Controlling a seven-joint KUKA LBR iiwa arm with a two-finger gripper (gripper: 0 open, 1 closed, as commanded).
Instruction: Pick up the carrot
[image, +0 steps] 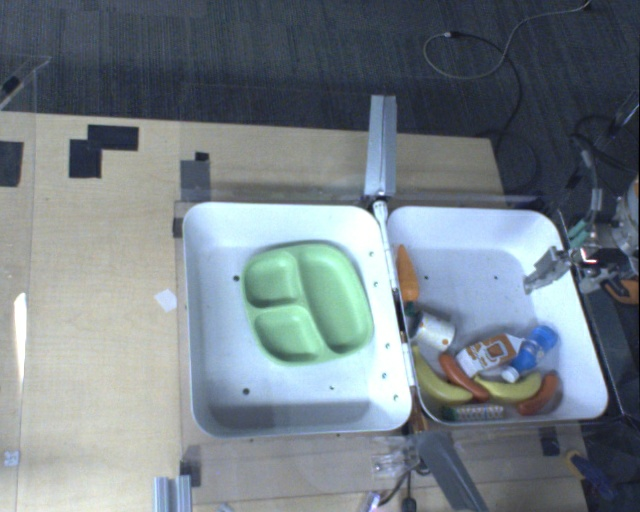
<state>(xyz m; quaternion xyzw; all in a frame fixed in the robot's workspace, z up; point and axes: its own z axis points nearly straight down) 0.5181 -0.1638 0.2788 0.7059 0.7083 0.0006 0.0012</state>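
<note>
The orange carrot (405, 273) lies along the left wall of the right bin (470, 232), its length running front to back, just past a small silver can (434, 331). My gripper (546, 268) hangs at the right bin's right rim, far to the right of the carrot, with bare bin floor between them. Nothing shows in its grasp.
At the front of the right bin lie yellow bananas (470, 388), a red sausage (463, 375), a white and orange carton (489, 353) and a blue-capped bottle (530, 350). The left bin (215, 300) holds a green divided plate (305, 301). A metal post (381, 145) stands behind the bins.
</note>
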